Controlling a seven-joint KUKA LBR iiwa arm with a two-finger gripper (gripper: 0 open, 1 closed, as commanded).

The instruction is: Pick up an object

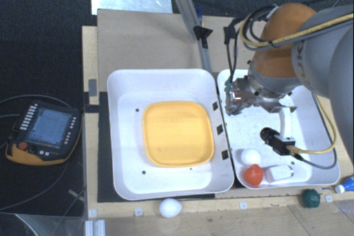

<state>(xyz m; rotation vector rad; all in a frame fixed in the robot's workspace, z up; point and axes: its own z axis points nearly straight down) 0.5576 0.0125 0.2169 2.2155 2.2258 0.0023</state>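
- Camera view: the left bin (119,119) holds one thing, a yellow square plate (178,133), lying flat in the middle of its floor.
- The right bin (323,174) holds three small things gathered at its near left corner: a white ball (250,156), a red ball (254,174) just in front of it and touching it, and a white block (278,173) just beside the red ball.
- The gripper (237,98) hangs over the far left part of the right bin, close to the wall shared with the left bin and well apart from the three things; nothing shows between its parts, and whether it is spread or pressed together cannot be told.
- The grey and orange arm (287,47) covers the far right part of that bin, and a black fitting (275,140) with a yellow cable (318,149) lies over the bin's middle.
- Outside the bins, a white egg-shaped thing (170,208) sits on the bench (133,36) at its near edge, a dark green ball (310,198) sits near the right bin's near right corner, and a handheld control panel (43,135) lies on the dark floor past the bench's left edge.
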